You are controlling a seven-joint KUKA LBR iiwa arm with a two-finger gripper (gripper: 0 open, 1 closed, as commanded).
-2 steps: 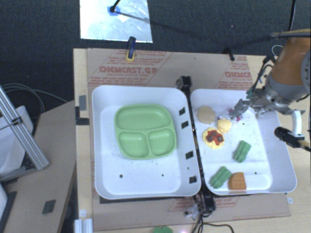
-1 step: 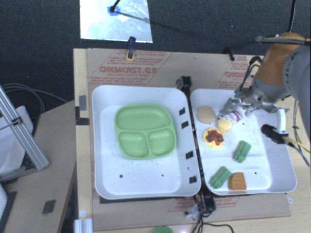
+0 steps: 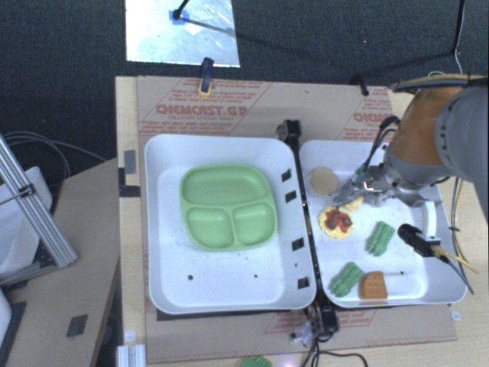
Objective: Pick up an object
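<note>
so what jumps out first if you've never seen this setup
The green tray, with three compartments, sits in the middle of the left bin. In the right bin the arm reaches down beside a yellow and red toy, with two green pieces nearer the front.

Two bins (image 3: 160, 228), one green tray (image 3: 228, 206), six toys (image 3: 338, 222).

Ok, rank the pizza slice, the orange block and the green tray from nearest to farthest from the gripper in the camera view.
1. Pizza slice: in the right bin, just below-left of the gripper.
2. Orange block: at the right bin's near edge, well below the gripper.
3. Green tray: in the left bin, far to the gripper's left.
</note>
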